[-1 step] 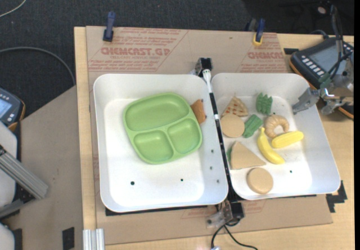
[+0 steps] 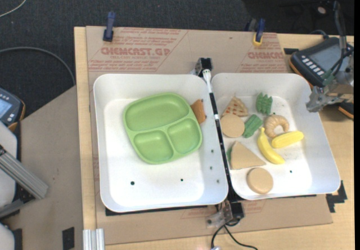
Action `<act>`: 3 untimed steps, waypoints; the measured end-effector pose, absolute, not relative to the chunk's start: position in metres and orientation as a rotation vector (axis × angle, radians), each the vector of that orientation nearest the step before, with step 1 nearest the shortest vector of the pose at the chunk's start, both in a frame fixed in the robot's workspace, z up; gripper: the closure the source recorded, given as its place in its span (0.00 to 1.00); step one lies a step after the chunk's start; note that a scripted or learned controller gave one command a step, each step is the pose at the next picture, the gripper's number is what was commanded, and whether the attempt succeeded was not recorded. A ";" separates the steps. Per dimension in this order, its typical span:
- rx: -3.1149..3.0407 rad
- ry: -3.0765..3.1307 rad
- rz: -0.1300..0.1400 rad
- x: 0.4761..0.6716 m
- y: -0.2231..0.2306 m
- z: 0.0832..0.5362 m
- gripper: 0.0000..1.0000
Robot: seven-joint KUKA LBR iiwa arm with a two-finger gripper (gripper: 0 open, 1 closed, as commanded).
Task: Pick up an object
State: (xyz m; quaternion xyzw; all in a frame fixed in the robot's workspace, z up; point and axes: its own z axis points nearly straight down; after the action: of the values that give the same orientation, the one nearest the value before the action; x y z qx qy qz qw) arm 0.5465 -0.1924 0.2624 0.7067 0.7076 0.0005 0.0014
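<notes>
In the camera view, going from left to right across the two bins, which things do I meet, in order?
green divided plate → small brown piece at its right edge → round tan disc → green toy vegetable → croissant → gripper at the right bin's rim.

Left bin (image 2: 112,187): green divided plate (image 2: 162,128) is taking up the middle; bare floor is lying open along the near edge.
Right bin (image 2: 323,159): toy food (image 2: 259,130) is crowding the centre; right side and near-right corner are staying open.
</notes>
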 end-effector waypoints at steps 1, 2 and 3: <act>2.218 2.234 0.001 0.532 -0.114 0.246 1.00; 2.214 2.237 0.004 0.493 -0.019 0.271 1.00; 2.223 2.228 -0.005 0.478 0.003 0.243 1.00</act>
State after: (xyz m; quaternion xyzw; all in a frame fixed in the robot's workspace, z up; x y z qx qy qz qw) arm 0.4781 0.0026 0.2430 0.7062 0.7080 -0.0016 -0.0029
